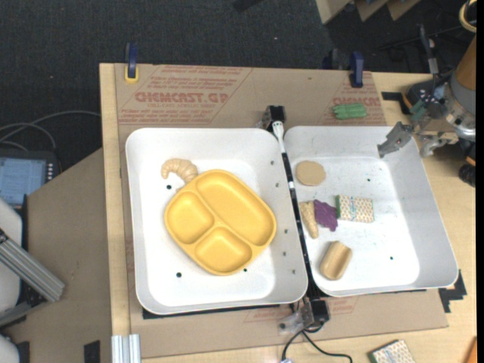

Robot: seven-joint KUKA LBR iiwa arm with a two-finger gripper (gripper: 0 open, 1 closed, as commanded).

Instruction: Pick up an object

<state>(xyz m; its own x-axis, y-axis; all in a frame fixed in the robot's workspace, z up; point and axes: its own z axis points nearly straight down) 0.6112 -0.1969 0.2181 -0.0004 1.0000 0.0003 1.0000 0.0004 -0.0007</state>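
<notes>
The right bin (423, 225) holds a round tan cookie (310, 174), a pale stick-shaped piece (308, 219), a purple lump (326, 214), a speckled rectangular block (355, 208) and a tan bread roll (336, 259). My gripper (411, 141) hangs over the bin's upper right corner, well away from these objects. It stands open, and one grey finger (393, 139) points down and left with nothing between the fingers.
In the left bin (144, 203) lie a yellow divided plate (219, 220) and a curled tan piece (178, 169) at its upper left. A green object (350, 111) rests on the cardboard behind the right bin. Clamps stand at the board's far edge.
</notes>
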